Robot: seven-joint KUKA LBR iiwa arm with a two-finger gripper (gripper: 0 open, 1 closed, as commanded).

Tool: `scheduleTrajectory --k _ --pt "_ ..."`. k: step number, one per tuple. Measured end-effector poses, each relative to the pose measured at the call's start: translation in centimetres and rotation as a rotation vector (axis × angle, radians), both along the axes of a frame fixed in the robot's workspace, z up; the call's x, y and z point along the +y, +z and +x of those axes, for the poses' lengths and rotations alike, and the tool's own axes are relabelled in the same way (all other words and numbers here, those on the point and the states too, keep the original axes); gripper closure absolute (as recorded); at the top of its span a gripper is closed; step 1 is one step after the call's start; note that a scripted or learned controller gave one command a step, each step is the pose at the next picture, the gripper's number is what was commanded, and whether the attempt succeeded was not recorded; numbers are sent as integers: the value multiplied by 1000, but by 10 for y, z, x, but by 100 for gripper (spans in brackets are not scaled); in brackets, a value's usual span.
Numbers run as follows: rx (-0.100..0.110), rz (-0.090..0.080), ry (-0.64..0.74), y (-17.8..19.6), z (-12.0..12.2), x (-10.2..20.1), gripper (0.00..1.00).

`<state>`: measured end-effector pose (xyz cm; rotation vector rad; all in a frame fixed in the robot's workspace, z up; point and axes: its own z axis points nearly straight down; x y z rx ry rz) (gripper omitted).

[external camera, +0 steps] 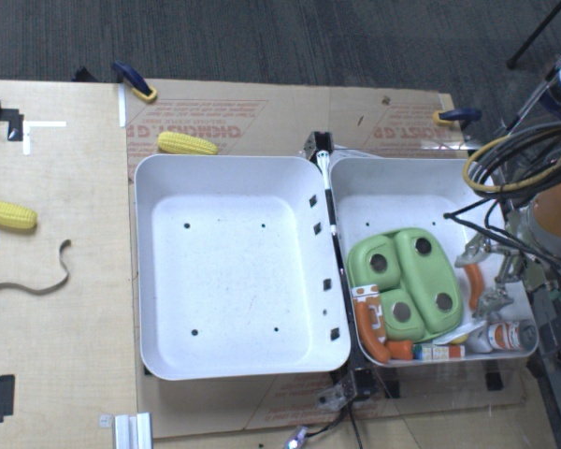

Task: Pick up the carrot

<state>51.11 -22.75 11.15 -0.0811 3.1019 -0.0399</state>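
Camera view has the gripper (pixel 492 271) low at the right bin's (pixel 393 181) right edge, fingers apparently spread with nothing in them. Carrot (pixel 472 284) lies just beside it, squeezed against the green moulded tray (pixel 407 279). Closing could easily catch the tray or shove the carrot under it. Cables (pixel 505 162) muddle the fingertips, and I can't identify the front-edge clutter (pixel 449 349).

The left bin (pixel 229 265) lies wide open to reach from above. The right bin (pixel 393 199) is crowded: a bulky green holder (pixel 407 279) fills its middle and front, leaving open floor just along the back, under looping cables (pixel 505 162)
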Motion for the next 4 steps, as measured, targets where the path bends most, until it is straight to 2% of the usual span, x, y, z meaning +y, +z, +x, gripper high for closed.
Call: scheduleTrajectory --k 1,2,3,4 --pt "28 27 -112 -18 37 125 0" --pt "32 27 -383 -19 100 110 0" --pt "23 22 -370 -16 142 26 0" --pt "29 27 -238 -18 96 100 0"
